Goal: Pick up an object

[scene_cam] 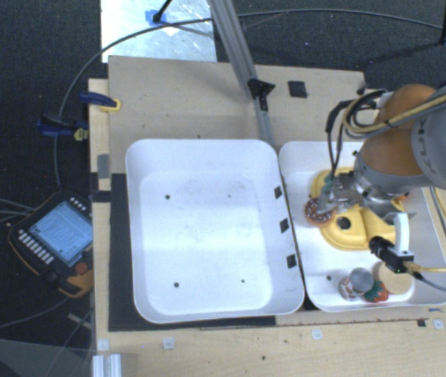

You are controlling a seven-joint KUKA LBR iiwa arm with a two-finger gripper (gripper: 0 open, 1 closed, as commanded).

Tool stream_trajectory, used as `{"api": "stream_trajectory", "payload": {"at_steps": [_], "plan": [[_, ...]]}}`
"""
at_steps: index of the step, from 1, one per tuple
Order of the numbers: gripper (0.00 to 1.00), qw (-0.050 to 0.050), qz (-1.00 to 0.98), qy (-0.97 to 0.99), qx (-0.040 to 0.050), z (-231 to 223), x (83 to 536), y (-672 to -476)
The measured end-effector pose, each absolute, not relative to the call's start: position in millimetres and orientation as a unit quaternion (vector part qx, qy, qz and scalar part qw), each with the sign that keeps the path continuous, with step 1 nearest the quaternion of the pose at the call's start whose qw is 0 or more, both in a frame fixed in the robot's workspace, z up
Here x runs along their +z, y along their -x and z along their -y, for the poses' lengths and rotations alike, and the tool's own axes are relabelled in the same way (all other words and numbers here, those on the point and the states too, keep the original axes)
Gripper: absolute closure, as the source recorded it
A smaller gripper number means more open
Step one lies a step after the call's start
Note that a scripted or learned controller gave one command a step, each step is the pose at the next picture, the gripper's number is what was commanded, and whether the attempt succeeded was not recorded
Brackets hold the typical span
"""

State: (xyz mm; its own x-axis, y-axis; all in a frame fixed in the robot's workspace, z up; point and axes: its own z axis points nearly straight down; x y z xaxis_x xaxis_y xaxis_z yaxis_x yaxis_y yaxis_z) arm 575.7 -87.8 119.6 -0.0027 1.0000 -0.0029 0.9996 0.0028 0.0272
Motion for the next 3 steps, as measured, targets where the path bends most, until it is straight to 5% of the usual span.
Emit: {"api": "stream_trajectory", "payload": {"at_steps": [2,3], "plan": [[1.0,0.003,-0.709,-0.705,0.0023,83.8,223.7,-570.3],[1.0,0.001,-0.708,-0.706,0.0003,83.8,214.6,-571.0]]}}
